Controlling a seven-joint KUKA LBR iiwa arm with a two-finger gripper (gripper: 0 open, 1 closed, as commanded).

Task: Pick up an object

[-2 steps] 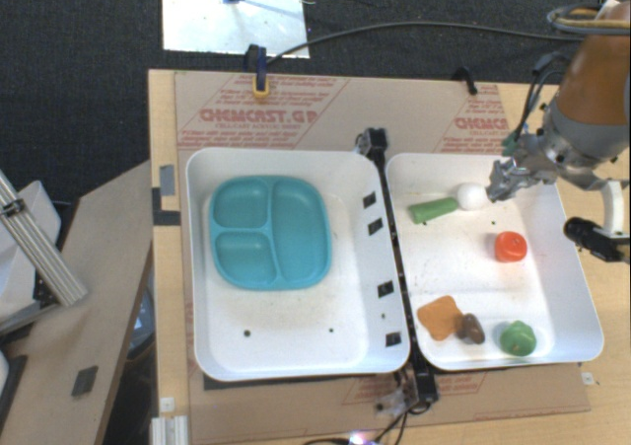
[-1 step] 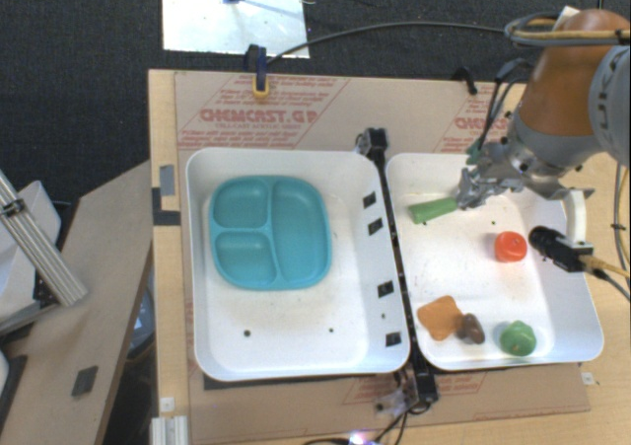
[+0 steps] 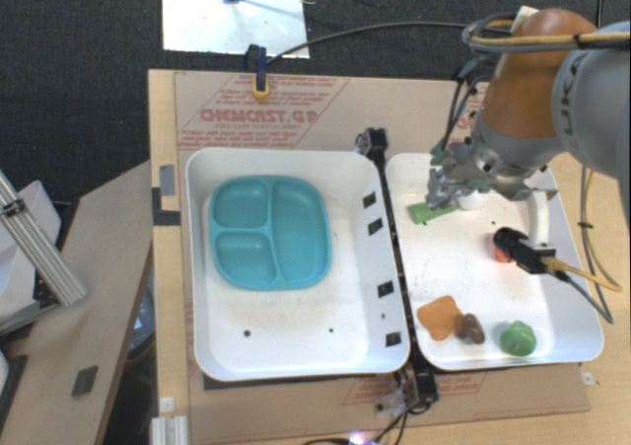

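My gripper (image 3: 443, 194) hangs low over the back left part of the right bin (image 3: 582, 330). A small flat green piece (image 3: 424, 212) lies right at its tip, sticking out to the left, and I cannot tell whether it is gripped. A white thing (image 3: 471, 201) sits just right of the gripper. At the front of this bin lie an orange piece (image 3: 440, 316), a brown lump (image 3: 470, 329) and a green ball (image 3: 517, 338). A small red thing (image 3: 503, 254) peeks out in the middle of the bin.
The left bin (image 3: 227, 354) holds a teal divided plate (image 3: 269, 232). A black divider with clips (image 3: 386, 265) runs between the two bins. The grey and orange arm (image 3: 552, 88) crosses the back right corner.
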